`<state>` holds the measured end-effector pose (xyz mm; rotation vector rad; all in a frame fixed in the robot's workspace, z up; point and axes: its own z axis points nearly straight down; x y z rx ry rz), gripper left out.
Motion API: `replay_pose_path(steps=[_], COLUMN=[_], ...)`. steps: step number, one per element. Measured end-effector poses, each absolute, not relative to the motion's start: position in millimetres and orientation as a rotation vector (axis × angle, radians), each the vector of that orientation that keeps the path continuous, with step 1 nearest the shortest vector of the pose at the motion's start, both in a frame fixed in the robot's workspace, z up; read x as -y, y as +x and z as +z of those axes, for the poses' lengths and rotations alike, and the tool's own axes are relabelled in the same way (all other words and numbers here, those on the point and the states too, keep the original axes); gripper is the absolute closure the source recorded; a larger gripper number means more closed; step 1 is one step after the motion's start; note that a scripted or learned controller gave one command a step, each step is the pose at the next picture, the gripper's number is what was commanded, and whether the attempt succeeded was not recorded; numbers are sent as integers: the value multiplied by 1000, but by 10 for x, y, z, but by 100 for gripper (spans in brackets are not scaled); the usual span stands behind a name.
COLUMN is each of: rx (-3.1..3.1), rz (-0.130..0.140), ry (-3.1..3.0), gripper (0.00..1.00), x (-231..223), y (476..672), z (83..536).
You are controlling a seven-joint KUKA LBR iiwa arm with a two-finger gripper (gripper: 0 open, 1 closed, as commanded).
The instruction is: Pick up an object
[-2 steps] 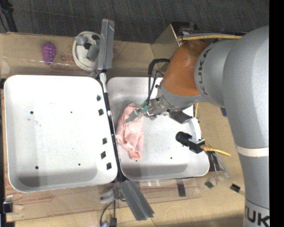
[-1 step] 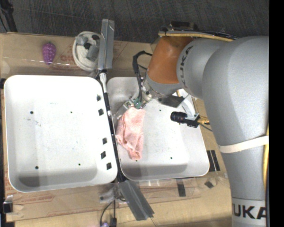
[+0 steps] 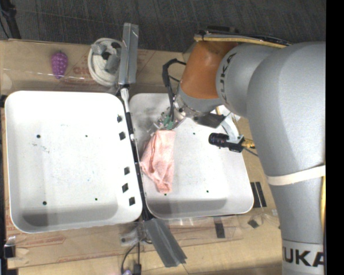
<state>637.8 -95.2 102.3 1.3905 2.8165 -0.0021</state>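
So the arm (image 3: 275, 113) eats up most of the right side, a big grey thing with the orange band (image 3: 202, 73) sitting above the wrist, reaching in over the right bin (image 3: 218, 176). The left bin (image 3: 63, 159) sits right beside it, the two touching along a middle seam with some dark clips on it. Both are on a brown bench (image 3: 23, 56).

In the right bin, up against its left wall, there's a pink cloth (image 3: 160, 159) hanging long and bunched. Its top end goes right up into the gripper (image 3: 169, 121), which looks pinched onto that top edge. The lower part of the cloth rests on the bin floor.

Off on the bench behind the left bin: a coil of white rope (image 3: 105, 61) and, left of it, a little purple thing (image 3: 59, 63) that looks like a grape bunch.
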Motion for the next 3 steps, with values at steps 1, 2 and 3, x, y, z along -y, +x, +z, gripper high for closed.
replay_pose_path(steps=[1,2,3], rx=[-2816,-2818,-2818], rz=[-2,-3,-3], ry=[1390,1384,1384], gripper=[0,100,0], x=[953,952,952], y=[6378,6383,6384], z=[1024,1126,1128])
